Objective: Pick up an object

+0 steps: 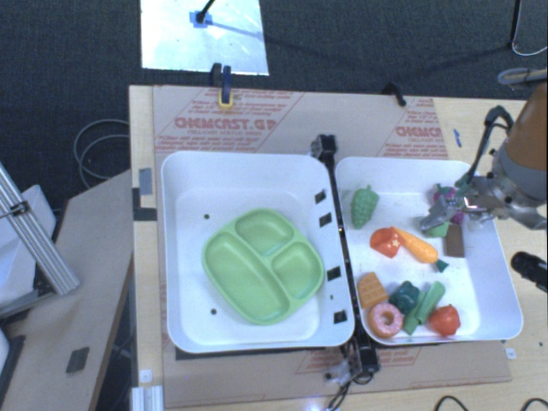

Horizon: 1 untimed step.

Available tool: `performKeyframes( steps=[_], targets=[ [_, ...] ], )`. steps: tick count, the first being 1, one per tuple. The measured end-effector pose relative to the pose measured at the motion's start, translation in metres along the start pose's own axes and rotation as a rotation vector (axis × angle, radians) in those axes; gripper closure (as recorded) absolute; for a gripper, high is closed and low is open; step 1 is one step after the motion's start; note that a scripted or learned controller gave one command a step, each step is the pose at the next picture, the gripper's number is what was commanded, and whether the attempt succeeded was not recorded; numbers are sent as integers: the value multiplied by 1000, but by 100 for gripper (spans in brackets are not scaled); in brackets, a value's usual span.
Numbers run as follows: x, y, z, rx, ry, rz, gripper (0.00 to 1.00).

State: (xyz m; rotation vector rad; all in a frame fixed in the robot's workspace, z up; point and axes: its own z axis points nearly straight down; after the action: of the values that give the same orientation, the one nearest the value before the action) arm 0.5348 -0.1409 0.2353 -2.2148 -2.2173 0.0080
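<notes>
The gripper (445,215) hangs low over the upper right part of the right bin (505,302), reached in from the right on the grey arm (524,157). Whether it is parted or closed cannot be told from the camera view, and nothing can be made out between its tips. Just below it lie a brown block (455,241) and a small green piece (438,229), close to the tips. To their left sit an orange carrot (417,247) and a red pepper (386,241), touching each other, with a green bumpy fruit (364,205) further up. Along the bin's front edge lie a waffle (372,288), a pink doughnut (386,319), a dark green vegetable (405,297), a green stick (425,306) and a red tomato (444,319). The left bin (184,229) holds a green divided plate (262,265).
</notes>
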Motion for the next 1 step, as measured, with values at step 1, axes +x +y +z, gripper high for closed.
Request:
performKeyframes(
  steps=[1],
  targets=[
    [0, 2, -5, -11, -2, -2, 0]
  ],
)
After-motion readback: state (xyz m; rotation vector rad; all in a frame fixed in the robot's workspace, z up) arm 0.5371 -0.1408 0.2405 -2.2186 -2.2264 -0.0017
